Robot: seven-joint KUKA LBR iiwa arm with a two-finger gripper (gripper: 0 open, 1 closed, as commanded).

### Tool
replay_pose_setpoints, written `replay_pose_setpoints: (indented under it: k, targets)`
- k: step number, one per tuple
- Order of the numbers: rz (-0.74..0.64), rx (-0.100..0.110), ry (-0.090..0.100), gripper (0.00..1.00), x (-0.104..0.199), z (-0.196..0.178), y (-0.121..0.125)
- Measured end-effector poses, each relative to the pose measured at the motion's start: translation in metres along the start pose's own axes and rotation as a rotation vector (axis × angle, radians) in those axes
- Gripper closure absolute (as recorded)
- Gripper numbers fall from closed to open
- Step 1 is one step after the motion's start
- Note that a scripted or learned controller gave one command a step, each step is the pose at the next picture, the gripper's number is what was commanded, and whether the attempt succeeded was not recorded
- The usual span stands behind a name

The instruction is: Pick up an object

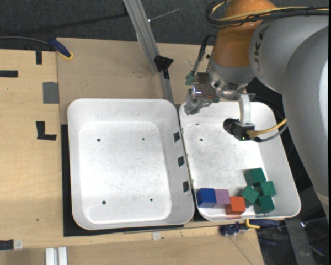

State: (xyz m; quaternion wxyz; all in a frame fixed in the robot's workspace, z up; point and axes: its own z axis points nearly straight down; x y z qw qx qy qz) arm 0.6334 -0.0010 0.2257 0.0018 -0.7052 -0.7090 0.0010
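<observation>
- Blocks, small and rigid, probably light: blue block (206,196), purple (222,196), orange (236,204), green cluster (259,189), well below end effector (194,99).
- Grip flat opposite faces.
- End effector's opening: cannot tell.

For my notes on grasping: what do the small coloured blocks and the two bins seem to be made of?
The coloured blocks: probably painted wood or plastic; matte, sharp-edged, uniform colour. The right bin and the left bin: likely moulded white plastic; smooth, rounded rims, slight sheen.
</observation>
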Motion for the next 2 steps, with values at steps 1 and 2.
replay_pose_setpoints:
  k: [1,2]
  targets:
    - [-0.001,-0.001,0.0,1.0,0.05,0.007,-0.009]
    - [-0.002,-0.004,0.001,1.0,0.097,-0.01,-0.022]
